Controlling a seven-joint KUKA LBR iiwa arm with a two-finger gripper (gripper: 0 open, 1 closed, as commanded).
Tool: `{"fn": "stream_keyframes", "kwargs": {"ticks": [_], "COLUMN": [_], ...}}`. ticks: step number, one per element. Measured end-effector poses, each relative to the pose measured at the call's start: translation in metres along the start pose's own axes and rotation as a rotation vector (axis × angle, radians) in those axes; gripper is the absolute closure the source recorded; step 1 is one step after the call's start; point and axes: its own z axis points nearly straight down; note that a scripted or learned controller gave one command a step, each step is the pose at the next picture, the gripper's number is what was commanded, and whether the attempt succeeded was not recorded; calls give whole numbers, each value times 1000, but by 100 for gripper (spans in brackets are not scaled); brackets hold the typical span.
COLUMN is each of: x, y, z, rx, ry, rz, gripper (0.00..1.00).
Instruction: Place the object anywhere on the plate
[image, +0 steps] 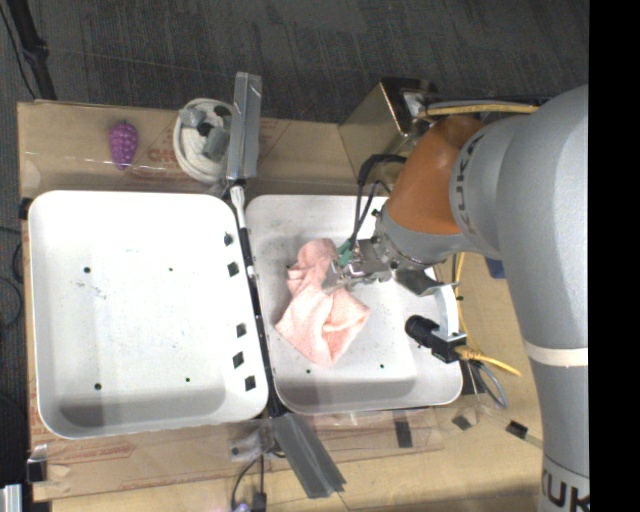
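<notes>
Where gripper (345, 268) meets pink cloth (322, 300), grip state unclear, right bin (400, 385).

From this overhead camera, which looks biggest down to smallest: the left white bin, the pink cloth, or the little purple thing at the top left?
1. Left white bin, by far the largest.
2. Pink cloth, crumpled in the right bin, at the gripper.
3. Purple thing on the bench, smallest.

All lie at a similar height, so the order looks reliable.
</notes>
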Motion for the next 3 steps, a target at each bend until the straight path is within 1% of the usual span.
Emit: {"fn": "stream_keyframes", "kwargs": {"ticks": [2,3], "x": [0,44], "y": [2,20], "z": [-73,-81], "rx": [-4,-4], "ry": [-2,-4], "rz": [-7,-412], "gripper": [100,100]}}
